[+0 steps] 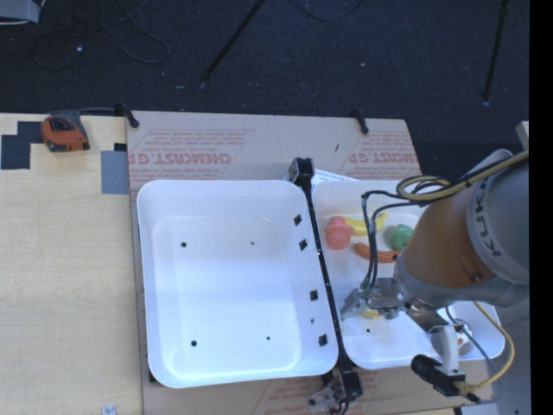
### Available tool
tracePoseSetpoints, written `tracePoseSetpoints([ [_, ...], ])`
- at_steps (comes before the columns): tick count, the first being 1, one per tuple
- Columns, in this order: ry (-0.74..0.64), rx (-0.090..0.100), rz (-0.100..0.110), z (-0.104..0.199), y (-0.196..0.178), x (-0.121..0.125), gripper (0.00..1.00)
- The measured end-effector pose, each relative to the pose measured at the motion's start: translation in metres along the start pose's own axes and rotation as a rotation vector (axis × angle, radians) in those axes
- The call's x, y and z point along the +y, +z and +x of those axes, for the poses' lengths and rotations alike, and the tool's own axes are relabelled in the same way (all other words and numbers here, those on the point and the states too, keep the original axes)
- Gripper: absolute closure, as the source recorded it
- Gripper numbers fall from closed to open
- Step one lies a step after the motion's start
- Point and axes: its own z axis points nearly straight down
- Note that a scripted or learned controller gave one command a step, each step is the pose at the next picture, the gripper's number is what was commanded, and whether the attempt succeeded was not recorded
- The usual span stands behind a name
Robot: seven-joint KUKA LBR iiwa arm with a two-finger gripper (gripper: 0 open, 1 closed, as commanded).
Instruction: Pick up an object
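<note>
The grey arm [467,240] with its orange band reaches in from the right and hangs low over the right bin [380,353], its wrist covering much of that bin's middle. The tool [367,305] sits at the end of the wrist, just right of the black divider [318,275] that runs between the two bins, and close above the bin floor; whether it is released or clenched cannot be told, since the metal parts there are small and blurred, and nothing can be made out in its grasp. The things to be picked lie in the far half of the right bin, beyond the tool: a pink rounded object [338,233] nearest the divider, a yellow piece [367,224] just behind it, an orange elongated piece [373,252] beside the wrist, and a green ball [399,234] partly hidden by the arm. Black cable [380,199] loops over them from the wrist. The left bin [160,232] lies beside it on a cardboard sheet [199,150] over the wooden tabletop [60,275]. An orange tape measure [62,132] rests at the tabletop's far left corner.
</note>
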Motion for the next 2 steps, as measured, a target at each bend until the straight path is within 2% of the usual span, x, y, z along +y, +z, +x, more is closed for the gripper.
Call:
tracePoseSetpoints([
  [1, 0.001, 0.006, 0.004, 0.001, -0.01, 0.002, 1.0],
  [2, -0.015, 0.004, -0.001, 0.091, -0.103, 0.018, 1.0],
])
